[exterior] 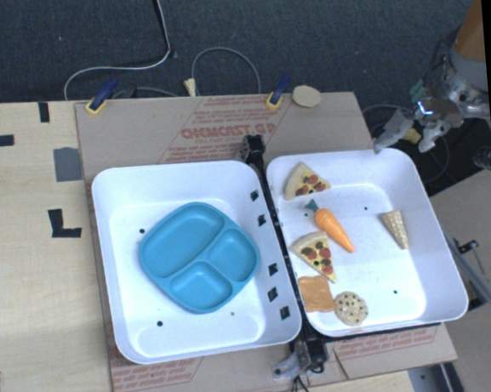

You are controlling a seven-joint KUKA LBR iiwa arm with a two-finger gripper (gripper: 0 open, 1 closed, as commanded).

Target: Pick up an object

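Camera view: gripper (404, 128) hovering just outside the right bin's (431, 217) far right corner, fingers spread, nothing between them. Inside that bin, toy carrot (334, 229) near its middle-left, well apart from the gripper; pizza slice (304, 181) toward the far left corner, cookie (351, 307) by the near edge.

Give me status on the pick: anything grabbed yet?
Nothing picked so far. The tool is outside the right bin's far right corner, not over any item. The pizza slices, carrot and cookie all lie in that bin. Approach, grasp and lift remain.
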